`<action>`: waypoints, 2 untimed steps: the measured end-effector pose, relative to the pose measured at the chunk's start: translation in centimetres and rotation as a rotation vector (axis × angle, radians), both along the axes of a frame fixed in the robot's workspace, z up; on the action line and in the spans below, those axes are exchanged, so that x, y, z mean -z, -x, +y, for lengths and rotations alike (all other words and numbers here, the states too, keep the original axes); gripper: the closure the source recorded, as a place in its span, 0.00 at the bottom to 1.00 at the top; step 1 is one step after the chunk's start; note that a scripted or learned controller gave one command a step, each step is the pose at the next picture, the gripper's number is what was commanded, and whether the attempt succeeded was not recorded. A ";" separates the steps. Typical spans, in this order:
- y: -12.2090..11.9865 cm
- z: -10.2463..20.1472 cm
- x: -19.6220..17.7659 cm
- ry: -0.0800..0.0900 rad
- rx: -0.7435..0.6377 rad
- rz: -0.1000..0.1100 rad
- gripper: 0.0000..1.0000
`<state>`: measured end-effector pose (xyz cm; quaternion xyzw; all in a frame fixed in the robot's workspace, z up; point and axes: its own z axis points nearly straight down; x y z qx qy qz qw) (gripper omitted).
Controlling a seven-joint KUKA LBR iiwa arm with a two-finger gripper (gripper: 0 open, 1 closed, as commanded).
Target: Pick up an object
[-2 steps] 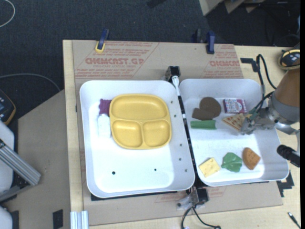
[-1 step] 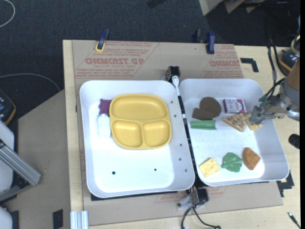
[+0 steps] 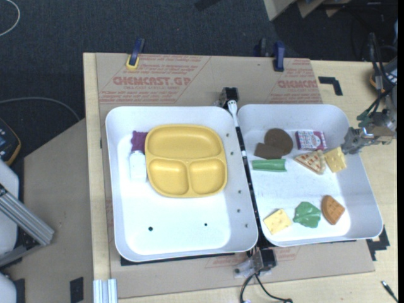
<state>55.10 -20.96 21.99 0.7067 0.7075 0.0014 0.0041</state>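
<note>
The right bin holds several toy foods: a brown heart-shaped piece, a pink packet, a waffle-like wedge, a yellow block, a green pod, a cheese wedge, a green leafy piece and an orange-brown bread piece. My gripper hangs at the bin's right rim, just above and right of the yellow block. Nothing shows between its tips.
The left bin bears a yellow divided plate, with a purple item and a small white bottle at the plate's left side. Clamps stand at the board's far edge. Cables trail at the right.
</note>
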 end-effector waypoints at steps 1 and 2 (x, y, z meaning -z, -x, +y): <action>-2.4 4.0 -0.9 -0.002 -0.003 0.003 1.00; -4.0 8.3 -0.5 -0.003 -0.004 0.004 1.00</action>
